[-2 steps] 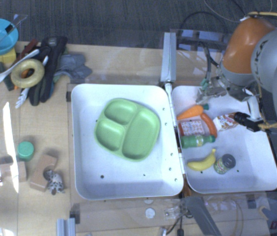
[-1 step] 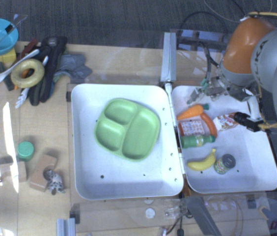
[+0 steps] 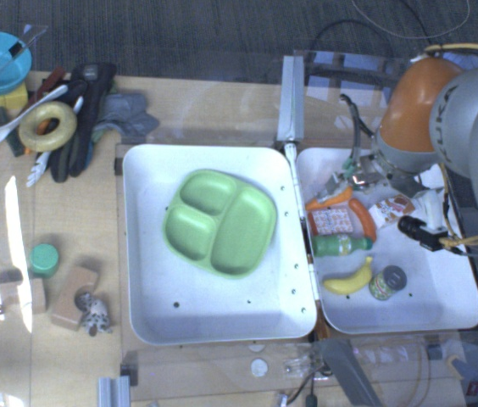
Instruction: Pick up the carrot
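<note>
The carrot [image 3: 327, 200] is a short orange piece lying slantwise at the upper left of the right bin [image 3: 442, 312], with its greenish top towards the gripper. It touches a red checkered packet [image 3: 332, 220] just below it. My gripper [image 3: 358, 175] hangs low over the back of the right bin, just above and to the right of the carrot's top end. The grey arm with its orange band [image 3: 417, 108] comes in from the right and hides the bin's back right corner. Nothing visibly sits in the gripper.
The right bin also holds an orange-red sausage [image 3: 363, 218], a green bottle [image 3: 341, 245], a banana [image 3: 349, 280], a small can [image 3: 386, 282] and a white wrapper [image 3: 394, 206]. A green divided plate [image 3: 220, 221] lies in the left bin [image 3: 150, 312]. Loose items lie on the bench at left.
</note>
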You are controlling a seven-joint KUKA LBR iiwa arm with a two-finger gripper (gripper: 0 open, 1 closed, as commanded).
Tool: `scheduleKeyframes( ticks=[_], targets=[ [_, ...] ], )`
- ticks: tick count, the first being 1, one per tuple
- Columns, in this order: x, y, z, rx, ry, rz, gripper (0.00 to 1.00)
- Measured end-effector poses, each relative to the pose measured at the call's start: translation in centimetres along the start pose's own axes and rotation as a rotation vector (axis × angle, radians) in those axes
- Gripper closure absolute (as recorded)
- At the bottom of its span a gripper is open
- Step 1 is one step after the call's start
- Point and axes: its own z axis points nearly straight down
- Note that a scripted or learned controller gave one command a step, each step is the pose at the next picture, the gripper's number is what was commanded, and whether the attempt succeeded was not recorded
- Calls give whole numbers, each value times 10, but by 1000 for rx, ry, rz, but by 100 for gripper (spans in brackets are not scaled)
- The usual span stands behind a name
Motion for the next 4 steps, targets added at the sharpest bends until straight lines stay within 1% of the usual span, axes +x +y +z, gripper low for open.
scheduleKeyframes(
  ticks=[1,2,3,4],
  targets=[
    [-1,5,-17,-14,-4,-1,100],
    [0,4,-15,-11,-2,-1,0],
    [-13,26,3,10,6,363,0],
    [-13,30,-12,0,2,355,100]
  ],
)
